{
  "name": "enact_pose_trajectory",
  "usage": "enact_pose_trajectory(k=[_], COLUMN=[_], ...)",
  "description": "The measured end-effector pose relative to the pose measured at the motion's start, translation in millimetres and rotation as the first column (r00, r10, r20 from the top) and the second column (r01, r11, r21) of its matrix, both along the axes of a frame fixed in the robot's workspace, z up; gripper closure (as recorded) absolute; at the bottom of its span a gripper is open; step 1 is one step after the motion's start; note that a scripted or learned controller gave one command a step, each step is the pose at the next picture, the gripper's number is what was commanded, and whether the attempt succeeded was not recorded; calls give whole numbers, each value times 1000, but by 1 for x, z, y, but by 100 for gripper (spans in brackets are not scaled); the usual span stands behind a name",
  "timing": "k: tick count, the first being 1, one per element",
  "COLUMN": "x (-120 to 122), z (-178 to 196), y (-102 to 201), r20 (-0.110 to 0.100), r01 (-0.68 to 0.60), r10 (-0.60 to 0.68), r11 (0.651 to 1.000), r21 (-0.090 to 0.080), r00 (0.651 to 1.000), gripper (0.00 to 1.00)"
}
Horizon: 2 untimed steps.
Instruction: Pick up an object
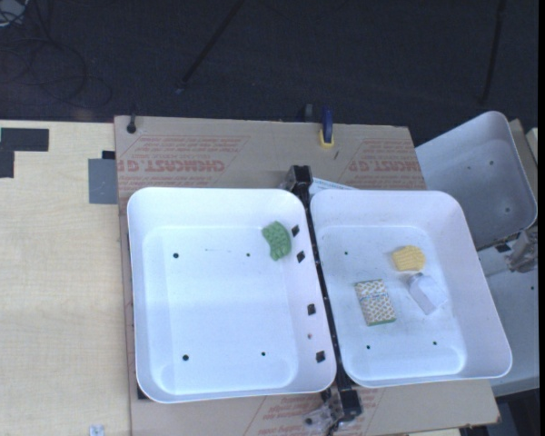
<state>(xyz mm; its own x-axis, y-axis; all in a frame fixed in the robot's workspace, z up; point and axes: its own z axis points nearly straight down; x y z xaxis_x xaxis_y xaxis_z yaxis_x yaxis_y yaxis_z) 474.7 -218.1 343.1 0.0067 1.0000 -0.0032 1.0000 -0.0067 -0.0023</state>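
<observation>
A small green lumpy object lies in the left bin, near its upper right corner. The right bin holds three things close together: a yellow rounded piece, a patterned rectangular packet lying flat, and a pale greyish-white block just right of the packet.
Both bins rest on a brown cardboard sheet on the bench. A grey metal plate stands at the right beyond the right bin. A blue and yellow clamp sits at the cardboard's far edge. Black clips join the bins along the middle.
</observation>
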Motion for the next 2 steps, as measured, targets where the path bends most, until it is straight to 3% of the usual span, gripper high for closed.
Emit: enact_pose_trajectory(k=[1,2], x=[2,0], z=[-8,-18], y=[87,28], r20=[-2,-1], r01=[-15,-2], r10=[15,2], r11=[1000,1000], r21=[7,1], r00=[1000,1000], gripper=[100,100])
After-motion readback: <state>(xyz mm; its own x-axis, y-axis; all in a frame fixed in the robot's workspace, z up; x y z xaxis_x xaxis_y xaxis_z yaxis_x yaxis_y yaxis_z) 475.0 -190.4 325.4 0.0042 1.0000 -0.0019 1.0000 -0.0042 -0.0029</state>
